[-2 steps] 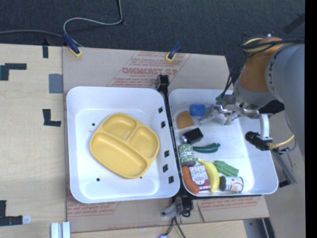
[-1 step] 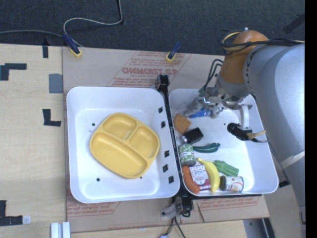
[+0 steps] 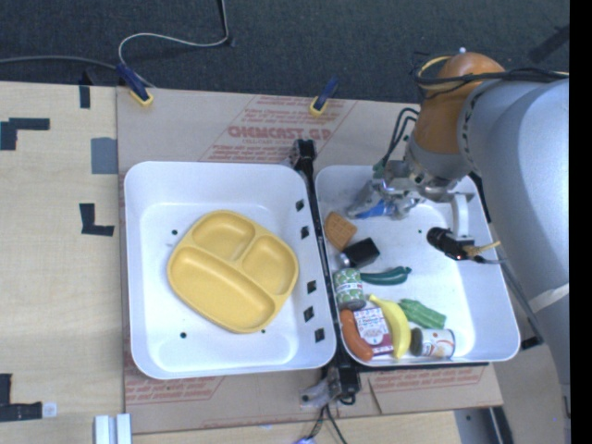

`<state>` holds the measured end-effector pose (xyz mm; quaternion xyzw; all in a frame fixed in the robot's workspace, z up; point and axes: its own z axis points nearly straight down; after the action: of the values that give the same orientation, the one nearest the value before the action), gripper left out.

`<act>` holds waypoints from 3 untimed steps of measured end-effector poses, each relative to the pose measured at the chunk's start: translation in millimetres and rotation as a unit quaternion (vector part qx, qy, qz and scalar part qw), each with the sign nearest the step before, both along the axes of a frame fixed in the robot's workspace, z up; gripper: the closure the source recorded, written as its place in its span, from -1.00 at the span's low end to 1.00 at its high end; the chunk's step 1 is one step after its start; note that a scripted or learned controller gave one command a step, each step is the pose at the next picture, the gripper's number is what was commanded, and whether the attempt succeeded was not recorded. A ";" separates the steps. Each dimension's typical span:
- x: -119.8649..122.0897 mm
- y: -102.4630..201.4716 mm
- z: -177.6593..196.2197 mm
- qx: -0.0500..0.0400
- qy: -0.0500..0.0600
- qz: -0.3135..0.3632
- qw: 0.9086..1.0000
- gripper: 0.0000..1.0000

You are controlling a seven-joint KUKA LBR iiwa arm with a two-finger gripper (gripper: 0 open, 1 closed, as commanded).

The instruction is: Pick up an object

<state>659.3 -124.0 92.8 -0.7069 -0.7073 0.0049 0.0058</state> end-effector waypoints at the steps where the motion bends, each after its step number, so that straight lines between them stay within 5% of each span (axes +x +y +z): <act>1: -38.0 41.8 150.3 -0.001 -0.009 0.001 1.000 1.00; 2: -38.8 41.6 148.7 -0.001 -0.007 0.000 1.000 -1.00; 3: -22.1 55.8 90.4 -0.001 -0.006 0.000 1.000 -1.00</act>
<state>637.2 -68.3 183.2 -0.7067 -0.7075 0.0011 0.0010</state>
